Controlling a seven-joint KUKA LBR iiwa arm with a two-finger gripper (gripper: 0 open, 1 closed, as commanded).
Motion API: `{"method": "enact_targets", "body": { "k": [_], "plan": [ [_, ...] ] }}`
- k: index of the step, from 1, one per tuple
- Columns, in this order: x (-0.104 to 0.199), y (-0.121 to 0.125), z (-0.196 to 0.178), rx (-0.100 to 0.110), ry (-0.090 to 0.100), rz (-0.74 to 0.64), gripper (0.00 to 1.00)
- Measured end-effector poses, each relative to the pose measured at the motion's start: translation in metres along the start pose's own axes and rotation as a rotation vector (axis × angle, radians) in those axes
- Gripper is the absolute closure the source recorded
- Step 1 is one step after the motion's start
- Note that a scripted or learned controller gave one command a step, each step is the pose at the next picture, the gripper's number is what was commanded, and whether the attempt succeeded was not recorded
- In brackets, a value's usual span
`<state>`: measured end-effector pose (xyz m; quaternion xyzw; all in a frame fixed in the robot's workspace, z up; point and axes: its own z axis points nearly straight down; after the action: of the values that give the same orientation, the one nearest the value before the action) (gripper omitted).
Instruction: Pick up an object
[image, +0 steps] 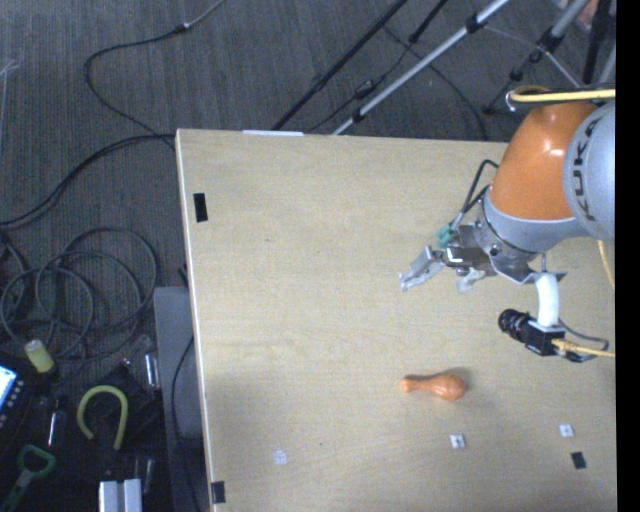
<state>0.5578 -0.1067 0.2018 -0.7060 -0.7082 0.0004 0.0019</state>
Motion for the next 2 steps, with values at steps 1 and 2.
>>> {"method": "enact_targets", "body": {
  "k": [1,2],
  "plan": [
    [-0.061,0.047,0.051,-0.001,-0.003,-0.088,0.0],
    [-0.117,0.09,0.081,-0.002,-0.003,-0.09,0.0]
  ]
}}
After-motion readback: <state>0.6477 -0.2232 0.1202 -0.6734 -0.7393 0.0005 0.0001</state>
